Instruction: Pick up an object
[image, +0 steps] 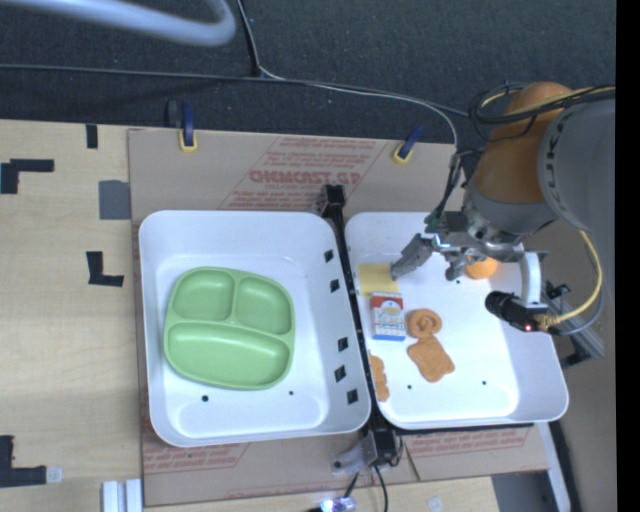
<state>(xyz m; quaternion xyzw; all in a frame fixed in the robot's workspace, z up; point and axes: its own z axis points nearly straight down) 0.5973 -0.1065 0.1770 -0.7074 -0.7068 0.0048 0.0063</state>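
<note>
- The end effector (432, 260) hangs over the upper part of the right bin (500, 400), its two grey fingers spread wide, one finger (408, 257) reaching left toward the bin's inner wall and the other pointing down just beside it.
- Nothing sits between the fingers.
- The arm (560, 150) comes in from the right, its grey body bent over the bin's far right corner, with the orange band (515, 150) above the wrist and the wrist turned downward and to the left.
- A black cable (350, 90) runs from the arm across the back of the bench (60, 300).
- A small orange ball (482, 267) lies just right of the fingers, partly hidden by the wrist.
- A pale yellow block (372, 277) lies against the right bin's left wall, just below and left of the leftmost fingertip; whether they touch I cannot tell.
- Just below the block lies a small red and white box (388, 318), and beside it on the right a round tan cookie (424, 322).
- A tan toast-shaped piece (431, 358) lies below the cookie, and a small orange-brown piece (378, 377) lies by the left wall, near the bin's lower left corner.
- The left bin (240, 225) holds a green divided plate (230, 327), lying flat toward its left side.
</note>
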